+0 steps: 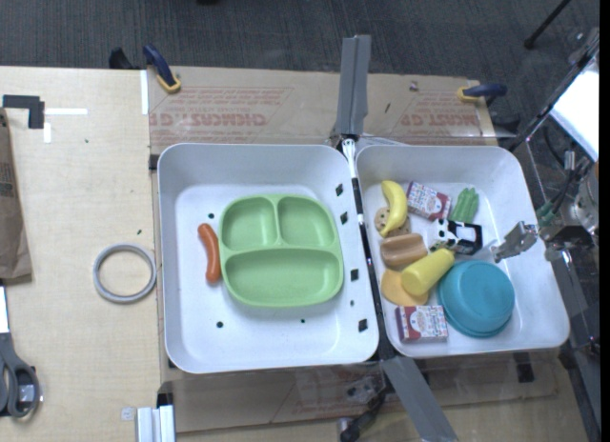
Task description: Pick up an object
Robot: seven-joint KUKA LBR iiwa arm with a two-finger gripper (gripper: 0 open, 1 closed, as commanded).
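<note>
Glossy blue round bowl (477, 297) sits in the right bin (534, 192). Metal gripper (516, 239) hovers just above-right of it; whether it is open, I cannot tell.

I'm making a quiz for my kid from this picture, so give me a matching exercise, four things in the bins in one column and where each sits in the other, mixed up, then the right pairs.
Things:
1. green divided plate
2. orange sausage
3. banana
4. blue bowl

Places:
A. right bin, near its front right corner
B. left bin, beside the plate's left edge
C. middle of the left bin
D. right bin, upper left part, near the divider

Pairs: 1-C, 2-B, 3-D, 4-A
</note>
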